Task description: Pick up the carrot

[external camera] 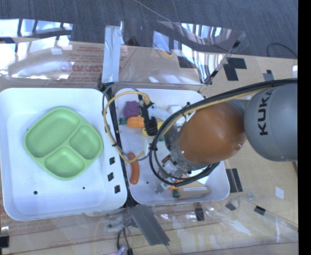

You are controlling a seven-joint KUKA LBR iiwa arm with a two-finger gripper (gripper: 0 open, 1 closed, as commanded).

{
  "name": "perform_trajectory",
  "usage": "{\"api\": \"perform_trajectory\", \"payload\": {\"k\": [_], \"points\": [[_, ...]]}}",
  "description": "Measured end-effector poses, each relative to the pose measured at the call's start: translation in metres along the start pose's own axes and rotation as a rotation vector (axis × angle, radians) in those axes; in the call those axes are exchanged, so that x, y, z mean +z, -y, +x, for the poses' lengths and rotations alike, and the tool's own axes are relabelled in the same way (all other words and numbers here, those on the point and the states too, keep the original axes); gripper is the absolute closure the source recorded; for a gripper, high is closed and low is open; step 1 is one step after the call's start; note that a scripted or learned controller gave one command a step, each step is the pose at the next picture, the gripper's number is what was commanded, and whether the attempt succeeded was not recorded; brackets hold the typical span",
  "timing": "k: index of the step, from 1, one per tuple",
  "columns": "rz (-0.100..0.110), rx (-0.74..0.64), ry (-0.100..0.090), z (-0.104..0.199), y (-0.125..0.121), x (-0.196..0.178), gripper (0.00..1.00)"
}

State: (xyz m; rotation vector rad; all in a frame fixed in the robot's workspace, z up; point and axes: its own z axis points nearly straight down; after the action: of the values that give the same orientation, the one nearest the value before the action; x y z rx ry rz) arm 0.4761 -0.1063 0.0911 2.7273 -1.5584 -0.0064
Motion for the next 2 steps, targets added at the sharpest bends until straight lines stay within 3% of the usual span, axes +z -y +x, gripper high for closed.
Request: {"api": "perform_trajectory", "payload": {"k": [1,2], "points": [[0.004,-0.348,-0.003,-0.039,0.035,-0.101,1.00],[0.002,-0.768,-0.001,-0.027,0.057,-0.115,1.00]]}}
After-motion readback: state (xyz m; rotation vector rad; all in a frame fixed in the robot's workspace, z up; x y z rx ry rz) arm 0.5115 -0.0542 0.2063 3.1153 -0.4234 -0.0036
